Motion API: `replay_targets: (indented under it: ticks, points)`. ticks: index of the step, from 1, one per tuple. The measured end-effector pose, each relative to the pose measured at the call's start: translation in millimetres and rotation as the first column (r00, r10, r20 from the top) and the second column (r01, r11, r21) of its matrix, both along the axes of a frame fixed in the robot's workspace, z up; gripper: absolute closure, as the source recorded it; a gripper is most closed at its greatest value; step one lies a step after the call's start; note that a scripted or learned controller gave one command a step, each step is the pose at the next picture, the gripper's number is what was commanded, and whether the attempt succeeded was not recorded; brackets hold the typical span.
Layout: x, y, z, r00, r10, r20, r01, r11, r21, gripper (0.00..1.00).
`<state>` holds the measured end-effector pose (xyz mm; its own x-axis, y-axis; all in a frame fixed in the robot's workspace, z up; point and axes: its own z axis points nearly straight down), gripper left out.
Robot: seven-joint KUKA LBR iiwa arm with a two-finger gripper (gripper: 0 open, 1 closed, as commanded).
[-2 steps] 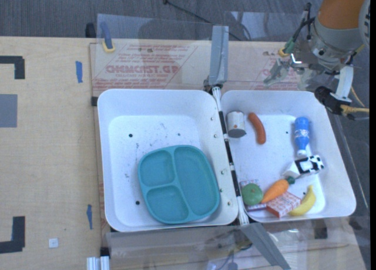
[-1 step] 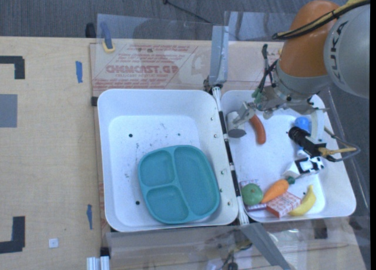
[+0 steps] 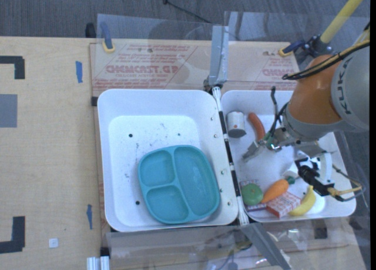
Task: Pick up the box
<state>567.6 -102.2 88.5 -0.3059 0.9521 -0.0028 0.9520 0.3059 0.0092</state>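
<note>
The grey arm (image 3: 329, 95) with its orange band rises closest to the lens, over the right bin (image 3: 346, 207). Its gripper (image 3: 257, 149) hangs with fingers spread, holding nothing, beside a sausage (image 3: 256, 125) and a can (image 3: 236, 124). The red box (image 3: 284, 204) lies at that bin's near edge, touching a carrot (image 3: 275, 190) and a banana (image 3: 305, 203). A teal divided tray (image 3: 178, 184) sits in the left bin (image 3: 117, 116).

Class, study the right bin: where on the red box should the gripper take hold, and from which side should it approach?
Probably from above, across the red box's short width. It lies flat near the bin's front edge, hemmed by the carrot and banana, leaving little room for a sideways approach.
</note>
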Motion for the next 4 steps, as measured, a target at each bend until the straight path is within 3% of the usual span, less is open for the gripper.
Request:
replay_targets:
  ticks: [1,2,3,4]
  points:
    - [78,-28,-1,0.983,-0.184,-0.003,0.184,0.983,-0.001,0.0]
    - [-16,-12,0,0.996,-0.091,-0.002,0.091,0.996,0.0,0.0]
    - [-14,-16,10,0.995,-0.097,0.007,0.097,0.995,-0.004,1.0]
    - [31,-72,131,0.994,0.107,-0.007,-0.107,0.994,-0.002,1.0]
